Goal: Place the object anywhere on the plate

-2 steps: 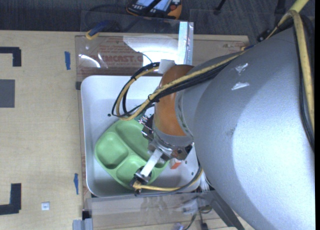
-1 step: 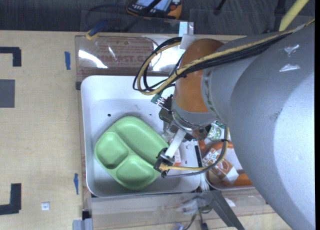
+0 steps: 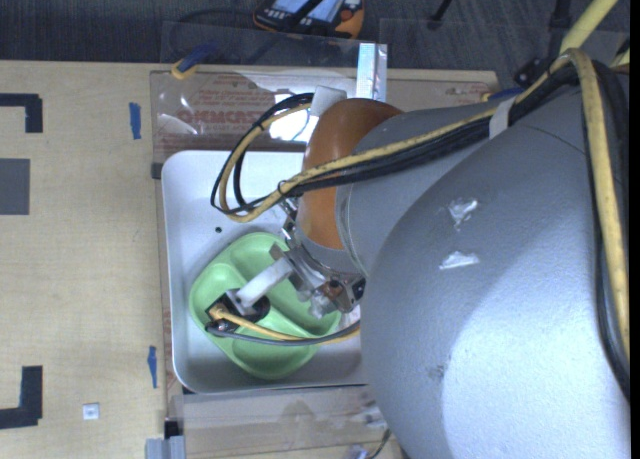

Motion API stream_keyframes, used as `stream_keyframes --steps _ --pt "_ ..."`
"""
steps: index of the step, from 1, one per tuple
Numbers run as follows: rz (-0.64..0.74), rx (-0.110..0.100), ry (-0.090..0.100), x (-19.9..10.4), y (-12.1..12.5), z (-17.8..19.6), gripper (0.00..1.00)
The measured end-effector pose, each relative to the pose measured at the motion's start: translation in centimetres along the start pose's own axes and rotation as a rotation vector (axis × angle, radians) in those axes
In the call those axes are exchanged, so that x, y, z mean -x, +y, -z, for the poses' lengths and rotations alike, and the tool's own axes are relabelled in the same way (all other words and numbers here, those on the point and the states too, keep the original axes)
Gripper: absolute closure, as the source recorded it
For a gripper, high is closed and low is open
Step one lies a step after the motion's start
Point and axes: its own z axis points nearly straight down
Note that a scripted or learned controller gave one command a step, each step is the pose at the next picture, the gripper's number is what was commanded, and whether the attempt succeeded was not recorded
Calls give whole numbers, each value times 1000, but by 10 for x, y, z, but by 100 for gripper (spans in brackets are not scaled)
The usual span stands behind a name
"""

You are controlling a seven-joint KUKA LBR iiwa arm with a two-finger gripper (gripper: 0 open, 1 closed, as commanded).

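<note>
A light green plate with a raised rim lies in the front part of the left white bin. My gripper hangs low over the plate's right half, and the big grey arm with its orange band covers much of it. Yellow and black cables loop from the wrist across the plate. The arm hides whatever lies under the gripper, and I can make out no separate object on the visible part of the plate.
The arm body covers the right side of the view, including the second bin. A shiny clear sheet lies behind the left bin. A control pendant sits at the back. The wooden bench stretches to the left, marked with blue tape.
</note>
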Motion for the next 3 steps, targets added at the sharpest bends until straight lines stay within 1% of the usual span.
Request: stream_keyframes --steps 1,2,3 --pt "-123 1 -1 32 56 46 100" --pt "-201 0 0 -2 23 4 100" --pt "-200 0 -1 -2 23 4 0"
